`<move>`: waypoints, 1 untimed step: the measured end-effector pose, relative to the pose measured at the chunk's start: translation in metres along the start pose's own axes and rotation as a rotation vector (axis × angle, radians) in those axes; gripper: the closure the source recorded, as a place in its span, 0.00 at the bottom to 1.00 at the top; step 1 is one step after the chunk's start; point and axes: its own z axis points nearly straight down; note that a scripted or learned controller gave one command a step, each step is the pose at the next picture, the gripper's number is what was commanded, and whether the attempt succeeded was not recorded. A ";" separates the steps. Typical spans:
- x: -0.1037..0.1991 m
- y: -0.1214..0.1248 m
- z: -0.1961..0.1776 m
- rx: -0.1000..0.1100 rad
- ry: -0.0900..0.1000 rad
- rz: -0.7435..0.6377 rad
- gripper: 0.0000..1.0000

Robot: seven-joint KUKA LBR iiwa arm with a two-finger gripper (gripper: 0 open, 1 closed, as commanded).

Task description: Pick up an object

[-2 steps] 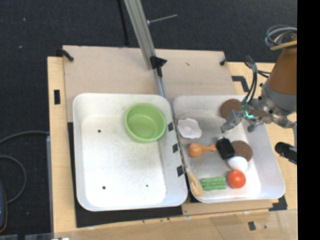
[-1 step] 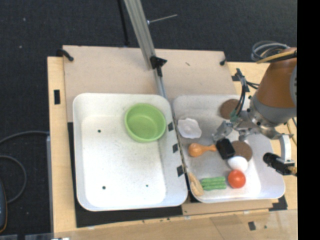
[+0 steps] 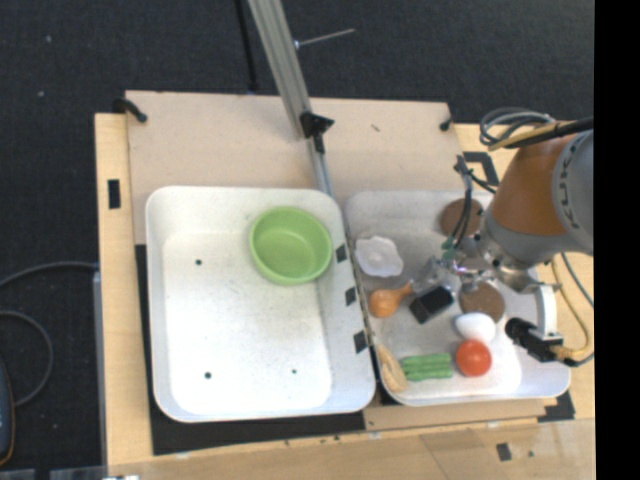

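My gripper (image 3: pixel 447 266) hangs low over the middle of the right bin (image 3: pixel 400 208), below the orange-banded wrist (image 3: pixel 525 196). Just below and left of it lies a small black block (image 3: pixel 432 303). An orange pear-shaped piece (image 3: pixel 387 299) rests to the block's left, and a pale translucent lump (image 3: pixel 379 256) sits above that. A white egg shape (image 3: pixel 474 325), a red ball (image 3: pixel 473 358) and a green ridged piece (image 3: pixel 427 368) lie toward the bin's front. Nothing can be seen held in the gripper.
A green bowl (image 3: pixel 291 245) stands at the back of the left bin (image 3: pixel 200 368). A wooden stick (image 3: pixel 389 366) leans along the right bin's left wall. Brown discs (image 3: pixel 482 298) lie under the arm. A metal pole (image 3: pixel 285 63) slants up from between the bins.
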 end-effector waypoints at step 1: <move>-0.001 0.000 0.030 0.004 0.002 0.000 0.00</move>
